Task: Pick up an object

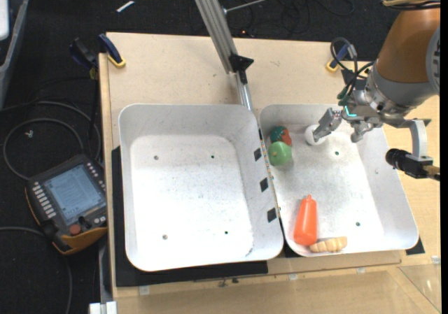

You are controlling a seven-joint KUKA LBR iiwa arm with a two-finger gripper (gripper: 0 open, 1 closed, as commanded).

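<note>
The gripper (339,127) hangs over the upper part of the right bin (392,225) with its two fingers spread open and nothing between them, well apart from every object, so a descent from here would likely close on bare bin floor. The nearest candidate, a green round object (280,154) with a teal and red piece (279,135) touching it, sits tight against the bin's left wall, which could block a finger. An orange bottle-shaped object (306,220) and a tan ridged piece (328,244) lie together near the front edge.

Open floor mid right bin (392,197); green toy (279,154), orange bottle (306,220) bordering.
</note>
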